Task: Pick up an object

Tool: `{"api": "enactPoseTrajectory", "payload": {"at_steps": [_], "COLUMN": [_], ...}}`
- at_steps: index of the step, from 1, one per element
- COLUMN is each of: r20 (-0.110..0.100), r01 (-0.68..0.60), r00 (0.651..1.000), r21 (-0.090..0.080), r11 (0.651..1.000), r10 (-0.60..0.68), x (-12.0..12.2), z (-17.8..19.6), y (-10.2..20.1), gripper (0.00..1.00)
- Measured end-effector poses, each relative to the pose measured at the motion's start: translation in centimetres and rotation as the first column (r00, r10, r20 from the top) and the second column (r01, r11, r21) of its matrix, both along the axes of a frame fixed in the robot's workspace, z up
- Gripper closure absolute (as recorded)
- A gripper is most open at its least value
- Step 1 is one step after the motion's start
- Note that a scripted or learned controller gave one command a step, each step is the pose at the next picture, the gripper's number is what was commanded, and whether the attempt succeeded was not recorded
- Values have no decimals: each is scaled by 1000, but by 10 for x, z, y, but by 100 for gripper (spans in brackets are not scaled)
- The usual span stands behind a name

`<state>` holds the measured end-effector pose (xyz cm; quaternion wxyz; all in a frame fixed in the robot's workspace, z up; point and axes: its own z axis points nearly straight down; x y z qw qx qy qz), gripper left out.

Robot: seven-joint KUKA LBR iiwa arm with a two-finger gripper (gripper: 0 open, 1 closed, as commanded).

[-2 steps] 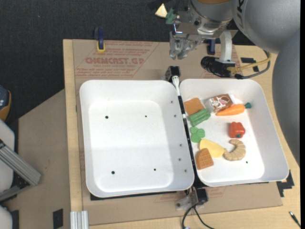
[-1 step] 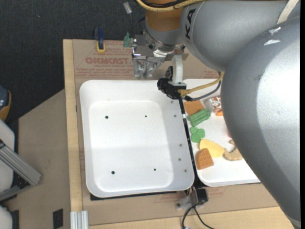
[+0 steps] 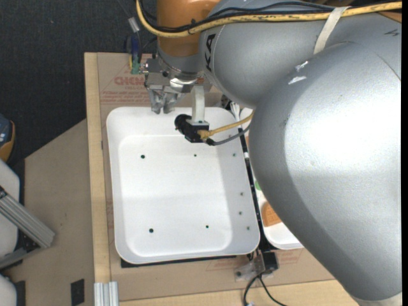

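My gripper (image 3: pixel 163 102) hangs below the orange band of the arm, over the far rim of the left white bin (image 3: pixel 178 190). I see no object under it or in it. The left bin's floor shows just a few small dark dots. An orange-brown object (image 3: pixel 270 215) peeks out in the right bin (image 3: pixel 285 238), beside the divider; the grey arm hides most of that bin. A thin green sliver (image 3: pixel 254 187) shows at the same edge.
A black fitting with a tan cable (image 3: pixel 190 128) hangs off the wrist over the left bin's far side. The bins rest on a brown board (image 3: pixel 99 171). An aluminium bar (image 3: pixel 25 220) lies at the left, and a cable (image 3: pixel 258 279) at the front.
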<state>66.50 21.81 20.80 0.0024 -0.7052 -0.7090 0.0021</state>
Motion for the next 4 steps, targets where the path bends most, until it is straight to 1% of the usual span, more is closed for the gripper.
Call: {"api": "enactPoseTrajectory", "payload": {"at_steps": [1,2,3,4], "r20": [-6,18,-1,14], "r01": [9,2,7,3], "r00": [1000,1000,1000,1000], "r21": [-4,3,-2,2], "r11": [1000,1000,1000,1000], "r10": [-9,-2,-7,-3], "x": [-40,4,-29,2], "z": [-66,20,-23,18], "y": [-43,-12,-21,8], "gripper": [100,100,100,100]}}
